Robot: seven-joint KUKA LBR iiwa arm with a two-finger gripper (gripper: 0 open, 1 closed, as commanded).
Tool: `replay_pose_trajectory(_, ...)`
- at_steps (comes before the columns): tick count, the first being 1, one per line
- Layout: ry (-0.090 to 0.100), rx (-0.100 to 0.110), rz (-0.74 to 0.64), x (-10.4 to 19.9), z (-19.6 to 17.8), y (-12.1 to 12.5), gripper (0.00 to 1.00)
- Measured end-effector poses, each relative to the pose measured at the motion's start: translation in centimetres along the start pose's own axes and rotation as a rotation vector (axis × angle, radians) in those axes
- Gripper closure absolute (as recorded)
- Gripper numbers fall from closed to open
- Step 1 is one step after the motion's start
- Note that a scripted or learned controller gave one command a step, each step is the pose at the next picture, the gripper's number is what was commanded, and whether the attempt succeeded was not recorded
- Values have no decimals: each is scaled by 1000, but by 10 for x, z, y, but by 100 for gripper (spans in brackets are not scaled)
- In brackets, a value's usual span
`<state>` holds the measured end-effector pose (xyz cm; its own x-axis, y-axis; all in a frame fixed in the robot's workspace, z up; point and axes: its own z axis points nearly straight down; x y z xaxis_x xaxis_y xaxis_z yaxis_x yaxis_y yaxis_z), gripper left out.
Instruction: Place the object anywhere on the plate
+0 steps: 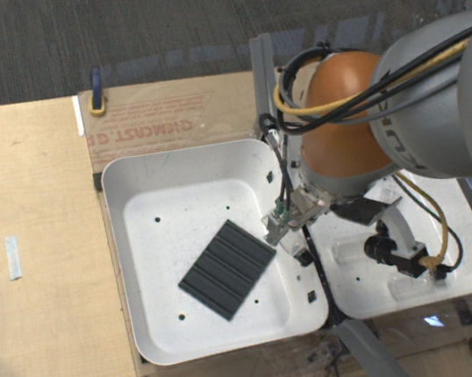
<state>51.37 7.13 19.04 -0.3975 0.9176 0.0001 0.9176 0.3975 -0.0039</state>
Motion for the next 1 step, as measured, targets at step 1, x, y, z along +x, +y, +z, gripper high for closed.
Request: replay_pose_trajectory(1, -2, -3, -359, -5, -34, 52, 100)
